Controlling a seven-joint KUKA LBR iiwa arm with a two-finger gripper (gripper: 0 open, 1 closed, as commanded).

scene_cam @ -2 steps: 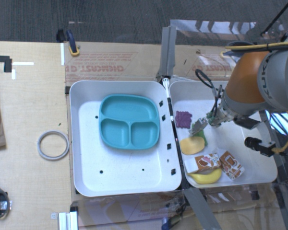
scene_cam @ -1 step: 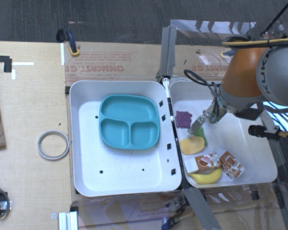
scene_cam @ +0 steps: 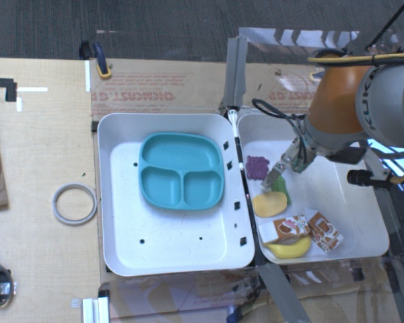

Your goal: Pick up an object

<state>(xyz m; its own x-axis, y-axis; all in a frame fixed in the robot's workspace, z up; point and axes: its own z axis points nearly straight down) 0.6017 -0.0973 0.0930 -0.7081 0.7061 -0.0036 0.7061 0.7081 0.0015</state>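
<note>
Two fingers (scene_cam: 277, 177) point down-left into the right bin (scene_cam: 363, 237); I can't tell if they're spread or pressed together, too small and blurred. Nothing is visibly between them, so no grasp confirmed.

Tips sit just above a green item (scene_cam: 281, 195) and a pale yellow rounded lump (scene_cam: 269, 205), which lies at 6 o'clock from the tips. Purple knobbly piece (scene_cam: 257, 167), grape-cluster look, is at 10 o'clock, near. Further out at 5 o'clock: two glossy printed snack packets (scene_cam: 310, 229), orange-white, crinkled. A banana (scene_cam: 288, 248), smooth and curved, sits at the bin's near edge.

Step, my read: descent onto a target, probably the green/yellow pair. Next move needs the tips to straddle one item only, then pinch and lift straight up. Items are packed tight, so a double contact or a slip off the rounded plastic is the risk.

Left bin (scene_cam: 114, 200) holds a teal three-compartment plate (scene_cam: 182, 170), hard matte plastic. A tape ring (scene_cam: 75, 203) lies on the wooden surface (scene_cam: 40, 147) at 9 o'clock, well apart.
</note>
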